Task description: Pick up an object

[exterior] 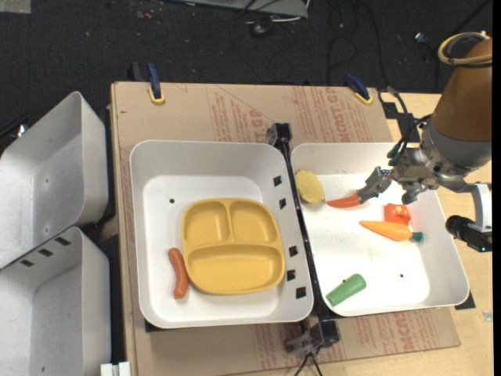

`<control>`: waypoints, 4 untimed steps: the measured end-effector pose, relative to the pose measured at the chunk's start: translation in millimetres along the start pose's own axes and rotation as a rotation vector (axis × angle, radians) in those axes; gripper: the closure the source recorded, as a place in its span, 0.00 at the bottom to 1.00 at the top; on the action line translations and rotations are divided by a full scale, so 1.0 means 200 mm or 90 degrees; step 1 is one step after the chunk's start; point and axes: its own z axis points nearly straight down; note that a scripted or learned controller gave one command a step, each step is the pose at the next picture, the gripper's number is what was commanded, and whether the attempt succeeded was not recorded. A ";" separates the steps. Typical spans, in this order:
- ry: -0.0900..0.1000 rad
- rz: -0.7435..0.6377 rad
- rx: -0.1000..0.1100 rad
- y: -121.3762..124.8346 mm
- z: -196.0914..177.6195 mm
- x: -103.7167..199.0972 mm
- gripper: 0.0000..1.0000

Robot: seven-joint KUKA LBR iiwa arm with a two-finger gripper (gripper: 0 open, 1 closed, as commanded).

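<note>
Green cucumber [346,289] lies nearest, well clear of the gripper [389,181], whose fingers stand spread and empty over the right bin [446,288]. You're poised by the red chili [344,202] and orange carrot [386,229]; centre over one before closing.

arm [462,108] | grey w/ orange band | hand [389,182] dark metal | black cables
</note>
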 end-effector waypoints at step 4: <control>0.000 0.000 -0.005 0.02 0.76 -0.02 0.00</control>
